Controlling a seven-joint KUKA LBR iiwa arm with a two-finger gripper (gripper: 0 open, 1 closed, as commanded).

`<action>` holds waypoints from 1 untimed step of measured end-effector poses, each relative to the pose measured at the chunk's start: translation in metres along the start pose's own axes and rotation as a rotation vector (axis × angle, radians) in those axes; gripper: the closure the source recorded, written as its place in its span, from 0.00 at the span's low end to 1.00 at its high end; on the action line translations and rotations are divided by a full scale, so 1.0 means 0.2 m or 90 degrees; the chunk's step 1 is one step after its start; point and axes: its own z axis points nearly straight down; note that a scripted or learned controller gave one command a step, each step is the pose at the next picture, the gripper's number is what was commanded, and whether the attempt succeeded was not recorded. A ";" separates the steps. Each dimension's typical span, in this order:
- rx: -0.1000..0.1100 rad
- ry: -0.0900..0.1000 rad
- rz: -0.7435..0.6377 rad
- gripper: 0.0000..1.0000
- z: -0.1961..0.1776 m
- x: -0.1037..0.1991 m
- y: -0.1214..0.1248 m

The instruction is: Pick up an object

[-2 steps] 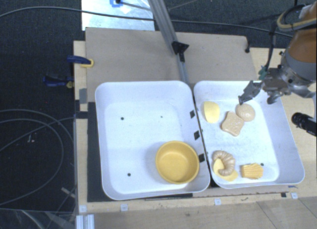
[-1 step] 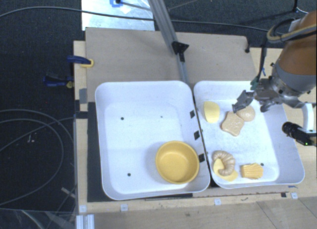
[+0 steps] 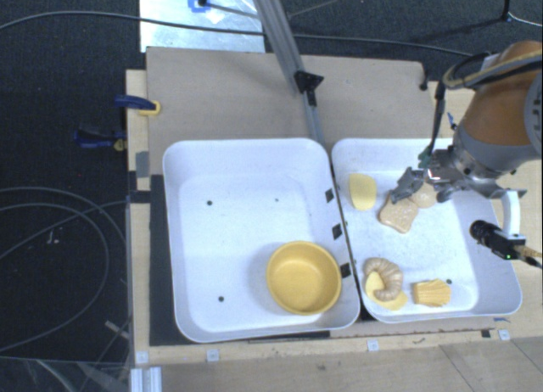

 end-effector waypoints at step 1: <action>0.001 0.001 0.000 0.00 0.27 0.05 -0.03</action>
